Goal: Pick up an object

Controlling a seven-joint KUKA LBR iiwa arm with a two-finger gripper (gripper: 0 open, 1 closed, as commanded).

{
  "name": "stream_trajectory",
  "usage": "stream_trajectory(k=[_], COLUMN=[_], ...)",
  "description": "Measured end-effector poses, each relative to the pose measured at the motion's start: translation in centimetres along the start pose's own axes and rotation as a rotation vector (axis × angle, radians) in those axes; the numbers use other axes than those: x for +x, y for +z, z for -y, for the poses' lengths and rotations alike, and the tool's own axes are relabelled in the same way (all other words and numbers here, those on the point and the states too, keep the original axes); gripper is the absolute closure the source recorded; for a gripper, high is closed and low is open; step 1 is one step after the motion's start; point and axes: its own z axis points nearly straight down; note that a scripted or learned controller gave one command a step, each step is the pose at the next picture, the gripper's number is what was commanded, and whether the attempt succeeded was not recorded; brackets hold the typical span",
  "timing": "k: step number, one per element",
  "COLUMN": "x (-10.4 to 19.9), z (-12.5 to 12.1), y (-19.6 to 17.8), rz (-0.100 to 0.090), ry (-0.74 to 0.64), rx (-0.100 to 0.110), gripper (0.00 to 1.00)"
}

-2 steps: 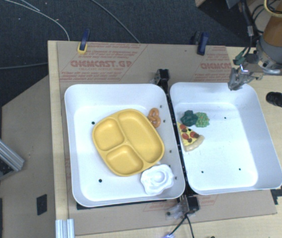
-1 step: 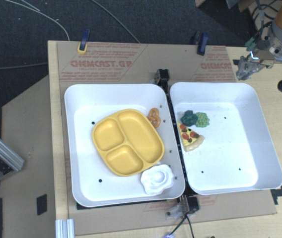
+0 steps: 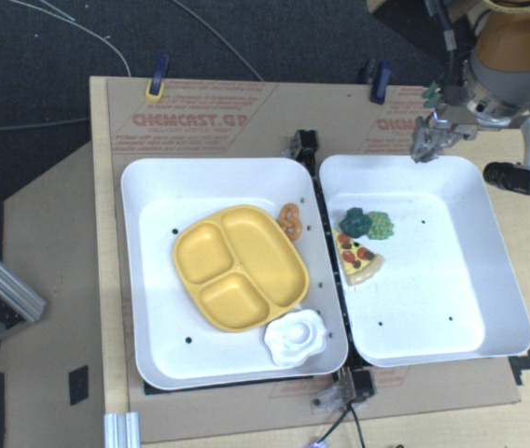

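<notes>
**A:** Where is there open room?

**B:** In the right bin. Most of its floor is bare, from the middle out to the right wall and down to the near edge. The broccoli and pizza slice crowd the left wall, the slice just beside it and the broccoli touching the slice's far end.

**A:** And the left bin?

**B:** It's tight. The yellow plate covers the middle, leaving a bare strip along the left wall and the far edge. The pretzel is wedged between the plate's far right corner and the right wall. A white lump sits in the near right corner, against the plate's rim.

**A:** The gripper?

**B:** It's above the right bin's far rim, about midway along that edge and well apart from the food. I cannot tell whether it is released or clenched. It is small and blurred, and nothing visible hangs from it.

**A:** Anything cut off?

**B:** The arm runs out at the top edge. What the white lump is stays unclear.
</notes>
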Motion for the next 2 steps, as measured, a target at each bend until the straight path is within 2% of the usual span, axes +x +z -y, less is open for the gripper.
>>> stream_trajectory(k=[2], x=[11.8], z=[3.2], y=[1.6], rz=[-0.001], ry=[-0.002], rx=[0.001], gripper=[1.0])
